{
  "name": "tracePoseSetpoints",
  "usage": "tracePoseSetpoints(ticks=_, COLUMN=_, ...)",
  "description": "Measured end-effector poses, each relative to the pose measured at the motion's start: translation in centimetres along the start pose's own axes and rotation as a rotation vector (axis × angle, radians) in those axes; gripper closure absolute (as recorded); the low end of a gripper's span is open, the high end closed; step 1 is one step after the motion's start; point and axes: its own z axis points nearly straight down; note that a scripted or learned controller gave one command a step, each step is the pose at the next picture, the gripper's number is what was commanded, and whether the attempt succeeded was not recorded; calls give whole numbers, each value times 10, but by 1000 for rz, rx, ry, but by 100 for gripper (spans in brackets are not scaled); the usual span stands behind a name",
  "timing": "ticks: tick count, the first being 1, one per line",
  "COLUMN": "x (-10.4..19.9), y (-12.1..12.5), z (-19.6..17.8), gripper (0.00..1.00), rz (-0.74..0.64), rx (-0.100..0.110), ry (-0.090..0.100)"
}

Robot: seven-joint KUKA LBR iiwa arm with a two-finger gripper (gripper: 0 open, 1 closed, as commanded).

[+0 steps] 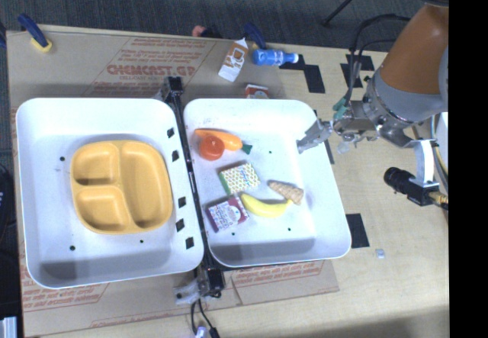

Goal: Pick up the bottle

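A small blue bottle (274,58) is lying on its side on the bench, outside and just behind the right bin (329,210) — long axis running left-right. The gripper (311,138) is hovering at that bin's right rim, holding nothing — finger spacing unclear — bottle up-left of it.

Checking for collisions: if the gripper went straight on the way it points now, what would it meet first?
The gripper points left, over the right bin's rim. Likely first: the carrot and tomato; height is unclear.
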Motion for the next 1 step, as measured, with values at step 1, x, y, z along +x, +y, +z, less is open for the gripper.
tracePoseSetpoints(ticks=1, x=0, y=0, z=-10, gripper=100, rz=-5, rx=2, ry=0)
